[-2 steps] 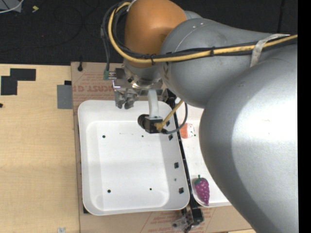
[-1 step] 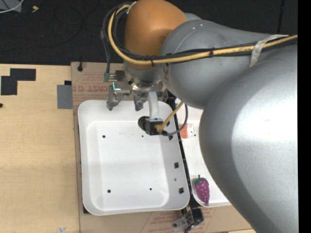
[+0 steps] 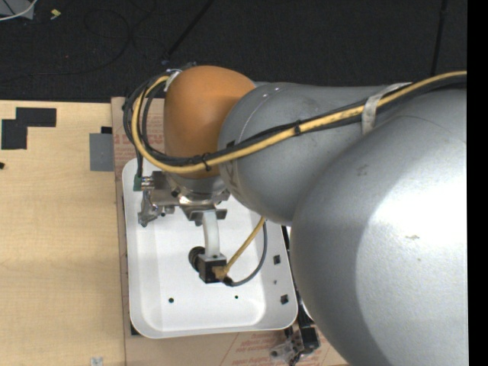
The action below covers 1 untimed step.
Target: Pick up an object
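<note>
The grey arm with its orange band (image 3: 194, 113) reaches in from the right and covers most of the view. Below the band, the gripper (image 3: 156, 203) hangs over the far left part of a white bin (image 3: 152, 280), low above its floor. The wrist's metal parts hide its fingertips. Two tiny dark specks (image 3: 171, 300) lie on the bin's near floor, too small to identify. The arm's bulk hides the bin's far end and everything to the right.
Pale wooden bench (image 3: 53, 242) stretches left of the bin, with black patches (image 3: 27, 124) and a grey patch (image 3: 100, 151) at its far side. Small dark bits (image 3: 284, 299) sit at the bin's right rim. Cardboard (image 3: 252, 345) lies at the bin's near edge.
</note>
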Available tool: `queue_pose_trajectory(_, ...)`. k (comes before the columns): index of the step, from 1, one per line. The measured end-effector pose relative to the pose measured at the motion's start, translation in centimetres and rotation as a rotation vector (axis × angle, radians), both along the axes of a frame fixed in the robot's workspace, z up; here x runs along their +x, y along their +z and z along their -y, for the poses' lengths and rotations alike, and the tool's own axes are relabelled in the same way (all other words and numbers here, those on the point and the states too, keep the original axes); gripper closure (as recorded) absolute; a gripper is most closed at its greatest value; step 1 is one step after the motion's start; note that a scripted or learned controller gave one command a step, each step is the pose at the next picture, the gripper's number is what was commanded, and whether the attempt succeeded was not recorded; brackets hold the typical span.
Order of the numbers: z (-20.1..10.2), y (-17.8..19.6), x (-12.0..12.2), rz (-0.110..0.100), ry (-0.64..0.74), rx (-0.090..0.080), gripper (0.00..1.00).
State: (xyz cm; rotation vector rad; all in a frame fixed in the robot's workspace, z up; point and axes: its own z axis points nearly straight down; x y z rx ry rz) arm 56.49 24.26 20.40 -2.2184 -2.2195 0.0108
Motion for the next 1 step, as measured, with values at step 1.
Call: queue_pose_trajectory(1,0.03,-2.27,-7.49,-0.004,-0.002,-0.001,0.00)
